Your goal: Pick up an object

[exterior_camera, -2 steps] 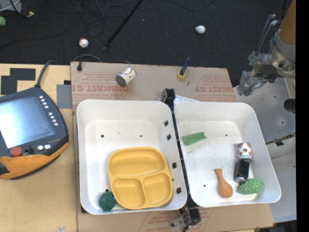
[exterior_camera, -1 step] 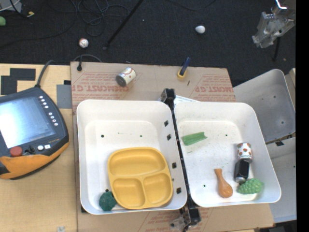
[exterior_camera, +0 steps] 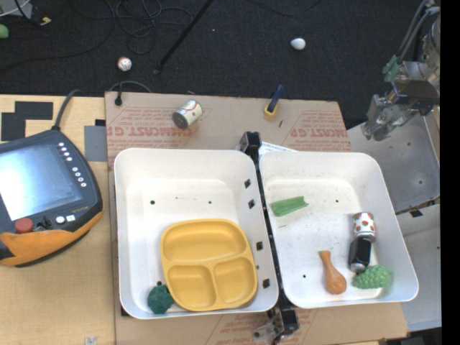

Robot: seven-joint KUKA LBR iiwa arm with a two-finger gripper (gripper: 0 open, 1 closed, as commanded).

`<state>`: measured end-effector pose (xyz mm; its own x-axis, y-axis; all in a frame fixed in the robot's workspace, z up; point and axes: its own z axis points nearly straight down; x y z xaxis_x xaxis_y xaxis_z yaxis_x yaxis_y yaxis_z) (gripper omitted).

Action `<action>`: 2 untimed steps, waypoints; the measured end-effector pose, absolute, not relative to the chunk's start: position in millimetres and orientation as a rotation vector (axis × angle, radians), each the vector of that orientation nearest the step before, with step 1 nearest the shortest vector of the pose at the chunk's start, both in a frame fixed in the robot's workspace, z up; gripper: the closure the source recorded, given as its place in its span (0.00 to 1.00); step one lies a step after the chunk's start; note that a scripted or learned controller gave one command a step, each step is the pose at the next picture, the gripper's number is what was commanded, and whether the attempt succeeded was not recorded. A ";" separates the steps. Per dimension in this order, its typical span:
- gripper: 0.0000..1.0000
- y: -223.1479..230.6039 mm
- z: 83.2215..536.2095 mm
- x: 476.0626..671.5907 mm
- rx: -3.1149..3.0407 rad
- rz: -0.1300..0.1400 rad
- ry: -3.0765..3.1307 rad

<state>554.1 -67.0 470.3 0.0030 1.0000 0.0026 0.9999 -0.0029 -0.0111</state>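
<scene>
The right bin [exterior_camera: 374, 167] holds a flat green piece [exterior_camera: 289, 206], a dark bottle with a red and white cap [exterior_camera: 361, 241], an orange drumstick-shaped toy [exterior_camera: 331, 272] and a lumpy light-green toy [exterior_camera: 372, 277]. In the left bin [exterior_camera: 133, 185] lie a yellow divided plate [exterior_camera: 208, 264] and, at its front left corner, a dark green lump [exterior_camera: 159, 298]. My gripper [exterior_camera: 382, 121] hangs at the upper right, outside the bins and beyond the right bin's far right corner, well apart from every object.
A small can [exterior_camera: 187, 113] lies on its side on the cardboard behind the left bin, and a yellow and blue tool [exterior_camera: 272, 103] sits behind the divider. A teach pendant [exterior_camera: 43, 192] rests on the bench at the left. Cables cross the dark floor beyond.
</scene>
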 end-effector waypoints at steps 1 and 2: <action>1.00 -71.3 541.9 487.4 -2.223 -0.005 -2.223; 1.00 -25.6 447.3 474.9 -2.211 0.012 -2.218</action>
<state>474.9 -25.6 447.3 -0.0032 1.0000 0.0012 0.9999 0.0032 -0.0122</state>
